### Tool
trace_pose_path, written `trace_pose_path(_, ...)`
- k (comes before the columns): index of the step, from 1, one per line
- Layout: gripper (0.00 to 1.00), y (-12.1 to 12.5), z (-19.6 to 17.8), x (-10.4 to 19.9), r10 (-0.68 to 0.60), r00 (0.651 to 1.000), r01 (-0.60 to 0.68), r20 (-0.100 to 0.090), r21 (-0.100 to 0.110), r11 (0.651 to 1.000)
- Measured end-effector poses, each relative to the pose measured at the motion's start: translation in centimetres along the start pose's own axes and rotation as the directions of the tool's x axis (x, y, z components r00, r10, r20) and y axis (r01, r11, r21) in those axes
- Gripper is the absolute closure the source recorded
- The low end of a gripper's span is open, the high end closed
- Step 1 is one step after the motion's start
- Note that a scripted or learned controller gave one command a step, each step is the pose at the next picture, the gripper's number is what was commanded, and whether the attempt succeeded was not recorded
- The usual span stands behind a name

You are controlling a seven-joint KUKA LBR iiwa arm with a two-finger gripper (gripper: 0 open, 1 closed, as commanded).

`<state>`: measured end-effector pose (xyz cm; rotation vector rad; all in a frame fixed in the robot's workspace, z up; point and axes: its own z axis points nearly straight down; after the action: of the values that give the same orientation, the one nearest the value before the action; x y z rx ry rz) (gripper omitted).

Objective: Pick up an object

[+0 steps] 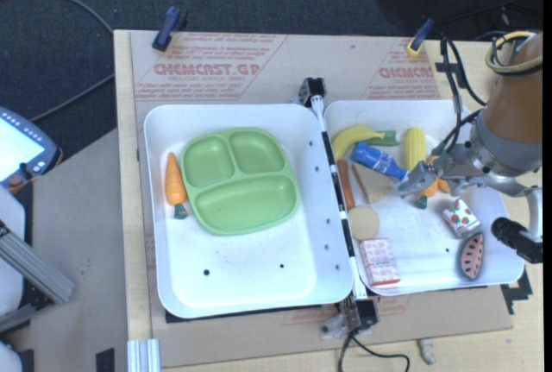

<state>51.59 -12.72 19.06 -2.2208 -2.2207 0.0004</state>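
Reaching into the right bin (pixel 492 275), the gripper (pixel 420 180) hung low.
Whether its fingers were open or closed could not be told; a blue bottle (pixel 378 160) lay just beside them.

Red printed lettering is showing on the brown cardboard sheet (pixel 259 68) lying under the two bins. Near its far left corner the words are reading "CHEMCAST G.P", with smaller red lines above and below that are too fine to read. Near the far right corner the same red print is repeating, reading "CHEMCAST", with its end hidden.
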Motion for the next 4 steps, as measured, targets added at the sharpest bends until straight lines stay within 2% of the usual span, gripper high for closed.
trace_pose_path(1, 0.0, 5.5, 10.2, 0.5, -0.002, 1.0, 0.002, 0.0, -0.008, 1.0)
trace_pose_path(2, 1.0, 5.6, 9.1, 0.6, -0.001, 1.0, 0.001, -0.001, -0.012, 1.0)
trace_pose_path(3, 1.0, 7.3, 3.3, -6.2, 0.001, 1.0, -0.001, 0.003, -0.003, 1.0)
trace_pose_path(4, 1.0, 7.9, 8.6, -8.4, -0.004, 1.0, 0.004, -0.004, -0.008, 1.0)
